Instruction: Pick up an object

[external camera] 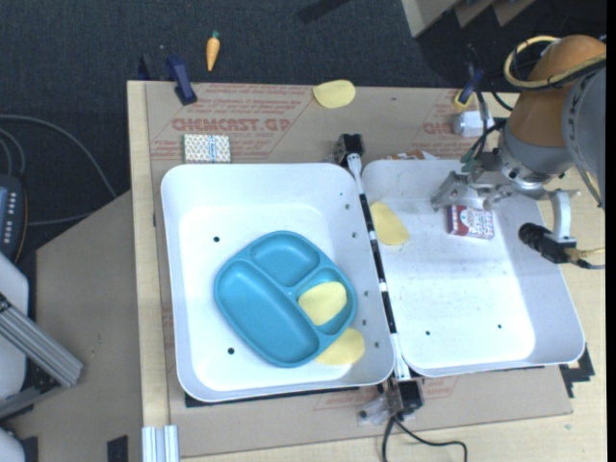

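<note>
In the right bin, near its far edge, lies a small red and white packet. My gripper hangs just above the packet's far end. Its fingers are spread open to either side, and nothing sits between them. A flat yellow piece rests against the right bin's left wall. The left bin holds a blue divided plate with a yellow piece in one compartment. Another yellow piece pokes out from under the plate's near edge.
On the bench behind the bins lie a yellow disc, a patterned square packet and a blue clip. A small carrot toy lies on the dark floor beyond. The arm's grey and orange body fills the far right.
</note>
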